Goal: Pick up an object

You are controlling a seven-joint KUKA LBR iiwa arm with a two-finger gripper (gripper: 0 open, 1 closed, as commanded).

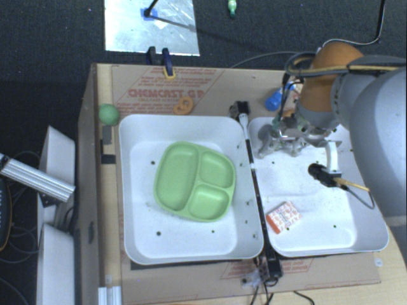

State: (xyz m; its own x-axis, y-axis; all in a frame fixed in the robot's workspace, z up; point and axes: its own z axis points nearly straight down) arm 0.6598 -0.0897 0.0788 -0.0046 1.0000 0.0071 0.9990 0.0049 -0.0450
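The gripper (280, 147) sat low over the far left corner of the right bin (324, 234), close to the wall that this bin shares with its neighbour. The grey arm (372, 116) (orange band just above the wrist) reached in from the right and covered much of the bin's far right side. Whether the gripper was apart or together could not be told from this slant, and nothing could be seen caught in it.

A small orange and white packet (283, 216) lay flat on the floor of the same bin, toward its near left part. It was well apart from the gripper, nearer to the camera and roughly in line with it, with bare white floor between the two.

In the left bin (141, 199) a pale green divided plate (194, 180) lay flat about the middle, turned a little askew, with three compartments showing. It lay left of the gripper, across the shared wall.

A green ball (108, 114) rested on the bench beside the far left corner of the left bin
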